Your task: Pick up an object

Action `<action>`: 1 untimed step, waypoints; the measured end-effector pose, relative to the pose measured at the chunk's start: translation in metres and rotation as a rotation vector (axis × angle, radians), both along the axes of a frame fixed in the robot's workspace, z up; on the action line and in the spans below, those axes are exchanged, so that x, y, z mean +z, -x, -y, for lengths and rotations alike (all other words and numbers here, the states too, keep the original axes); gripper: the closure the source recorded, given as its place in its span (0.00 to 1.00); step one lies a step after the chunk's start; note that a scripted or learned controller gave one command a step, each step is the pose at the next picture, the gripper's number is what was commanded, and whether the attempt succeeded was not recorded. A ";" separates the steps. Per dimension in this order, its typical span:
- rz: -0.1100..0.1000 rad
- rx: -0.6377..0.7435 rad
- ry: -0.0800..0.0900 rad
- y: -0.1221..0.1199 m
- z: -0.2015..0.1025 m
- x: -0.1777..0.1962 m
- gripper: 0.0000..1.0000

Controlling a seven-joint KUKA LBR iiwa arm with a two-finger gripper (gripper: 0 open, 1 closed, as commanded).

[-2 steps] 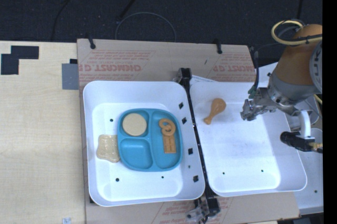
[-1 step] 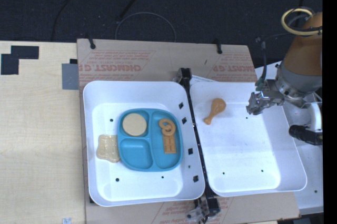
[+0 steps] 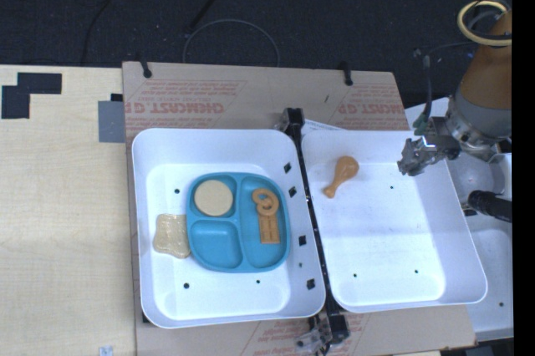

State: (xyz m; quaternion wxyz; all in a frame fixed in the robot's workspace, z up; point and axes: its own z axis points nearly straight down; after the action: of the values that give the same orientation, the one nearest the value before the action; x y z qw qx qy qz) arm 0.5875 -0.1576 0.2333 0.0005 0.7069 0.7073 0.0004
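The camera view looks down on 2 shallow white bins set side by side on a cardboard sheet [image 3: 251, 95] printed with red lettering, which lies on a pale wooden bench [image 3: 58, 212].

The left bin [image 3: 159, 296] holds a blue tray [image 3: 219, 250] with 3 compartments. A round tan disc [image 3: 213, 197] lies in the tray's far left compartment. In the right compartment sits a small brown ring [image 3: 265, 200], with a narrow orange-brown piece [image 3: 268, 229] just near of it and touching it. The near left compartment shows bare blue. A pale, toast-like slab [image 3: 171, 236] lies on the bin floor against the tray's left edge.

The right bin [image 3: 393, 262] holds 1 thing: a tan toy drumstick [image 3: 341, 175], lying on the floor in the far left part of the bin, its thick end toward the far right and its thin end pointing near and left.

The arm [image 3: 487, 87] comes in from the right, its orange band above the wrist. The gripper [image 3: 415, 155] hangs over the far right edge of the right bin, to the right of the drumstick and apart from it. Nothing is seen between its parts, and whether the hand is spread or closed cannot be told from this angle.

A black clip joint [image 3: 294, 122] sits between the bins at the far side. Dark cables [image 3: 226, 28] trail over the black floor beyond the bench.
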 end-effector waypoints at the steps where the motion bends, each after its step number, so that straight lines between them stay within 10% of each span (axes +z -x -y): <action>1: -0.004 0.004 -0.003 0.007 -0.058 0.007 1.00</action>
State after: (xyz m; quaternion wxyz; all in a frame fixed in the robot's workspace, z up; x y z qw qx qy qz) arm 0.5809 -0.1000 0.2403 -0.0020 0.7055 0.7087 0.0002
